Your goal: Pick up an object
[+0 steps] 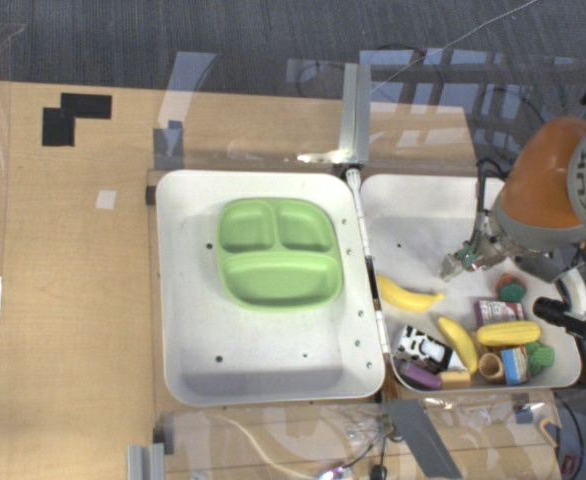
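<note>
Camera view from above: gripper [461,261] hangs over the bare floor of the right bin [413,203]; its grip state cannot be told; nothing lifted yet; nearest banana [406,294] lies just beside it, untouched.

Grey arm [573,208], rounded orange band (glossy), black cable, small metallic jaws at tip

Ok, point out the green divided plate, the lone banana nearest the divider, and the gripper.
green divided plate [276,251]: camera view, middle ridge of the plate.
lone banana [407,295]: camera view, middle of its curve.
gripper [463,261]: camera view, between its tips.
</note>
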Controlling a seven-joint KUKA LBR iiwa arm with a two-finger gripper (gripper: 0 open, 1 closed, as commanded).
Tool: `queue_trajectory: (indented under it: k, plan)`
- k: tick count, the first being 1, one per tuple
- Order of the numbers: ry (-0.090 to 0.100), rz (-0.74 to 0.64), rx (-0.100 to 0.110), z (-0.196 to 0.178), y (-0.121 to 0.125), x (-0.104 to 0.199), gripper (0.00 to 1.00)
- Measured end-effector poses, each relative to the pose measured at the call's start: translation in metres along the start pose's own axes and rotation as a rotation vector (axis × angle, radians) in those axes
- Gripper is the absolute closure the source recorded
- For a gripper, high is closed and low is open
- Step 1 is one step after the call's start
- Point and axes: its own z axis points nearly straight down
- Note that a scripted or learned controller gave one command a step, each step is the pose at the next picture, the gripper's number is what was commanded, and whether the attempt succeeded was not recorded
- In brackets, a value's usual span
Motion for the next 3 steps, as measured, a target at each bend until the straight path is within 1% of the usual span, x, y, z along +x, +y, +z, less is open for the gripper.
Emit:
queue_trajectory:
  k: [1, 2, 3]
  plan:
    - [-0.002, 0.0, -0.004, 0.0, 0.001, 0.0, 0.0]
    - [-0.004, -0.039, -0.009, -0.003, -0.051, 0.06, 0.0]
    - [0.001, 0.066, -0.006, -0.001, 0.009, 0.054, 0.0]
